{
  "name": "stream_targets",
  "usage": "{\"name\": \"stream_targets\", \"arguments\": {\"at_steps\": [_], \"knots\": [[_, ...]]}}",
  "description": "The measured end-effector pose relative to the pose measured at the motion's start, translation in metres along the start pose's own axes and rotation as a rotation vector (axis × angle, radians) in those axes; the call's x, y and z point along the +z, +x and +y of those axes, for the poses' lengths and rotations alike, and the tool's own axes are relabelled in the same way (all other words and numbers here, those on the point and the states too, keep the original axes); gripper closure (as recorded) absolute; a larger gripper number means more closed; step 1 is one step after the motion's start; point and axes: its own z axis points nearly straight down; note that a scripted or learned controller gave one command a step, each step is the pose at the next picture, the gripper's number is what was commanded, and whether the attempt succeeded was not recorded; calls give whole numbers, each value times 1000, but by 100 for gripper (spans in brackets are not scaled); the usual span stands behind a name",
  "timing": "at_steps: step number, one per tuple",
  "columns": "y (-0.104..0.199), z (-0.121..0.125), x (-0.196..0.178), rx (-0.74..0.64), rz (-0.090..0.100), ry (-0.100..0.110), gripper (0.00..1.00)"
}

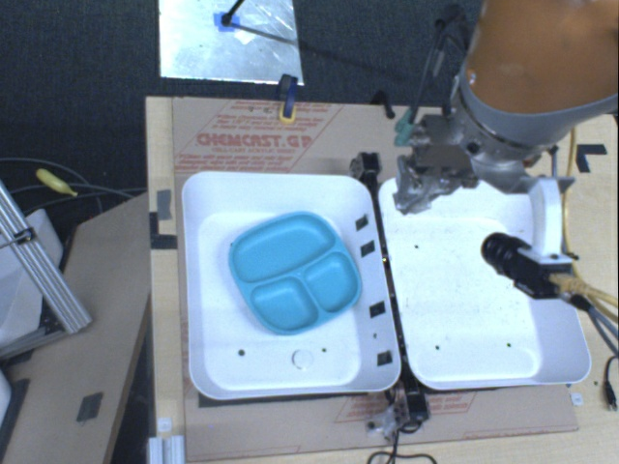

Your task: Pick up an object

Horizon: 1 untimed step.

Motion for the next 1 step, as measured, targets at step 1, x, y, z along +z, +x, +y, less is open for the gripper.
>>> {"name": "stream_targets", "arguments": {"at_steps": [1], "knots": [[43,0,8,-4,0,4,100]]}}
